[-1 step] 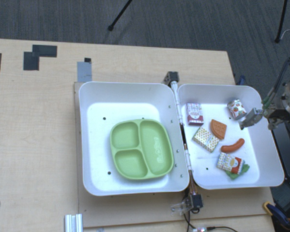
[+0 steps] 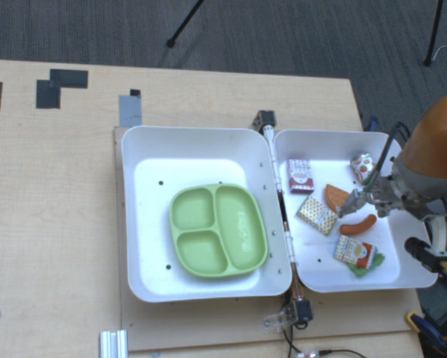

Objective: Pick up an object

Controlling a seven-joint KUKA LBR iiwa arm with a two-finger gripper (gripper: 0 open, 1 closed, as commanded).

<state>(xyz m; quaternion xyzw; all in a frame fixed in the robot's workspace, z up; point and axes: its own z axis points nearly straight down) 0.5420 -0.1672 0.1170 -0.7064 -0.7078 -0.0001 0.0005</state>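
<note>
Your gripper [image 2: 350, 206] is hanging low in the right bin [image 2: 313, 273], tips spread slightly and gripping nothing, just above one red sausage [image 2: 357, 225] and touching one orange slice [image 2: 335, 195]. Five items are lying around it: those two, one checkered packet [image 2: 317, 215], one red box [image 2: 301, 176] and one green-edged pouch [image 2: 357, 256]. One green divided plate [image 2: 218, 230] is sitting in the left bin [image 2: 145, 200].

We see even, bright overhead light washing the two shallow white plastic bins [image 2: 208, 144] almost to glare, soft faint shadows under the green three-compartment plate [image 2: 219, 230], and slight softness throughout, with the orange-banded grey arm [image 2: 432, 151] blurred.
</note>
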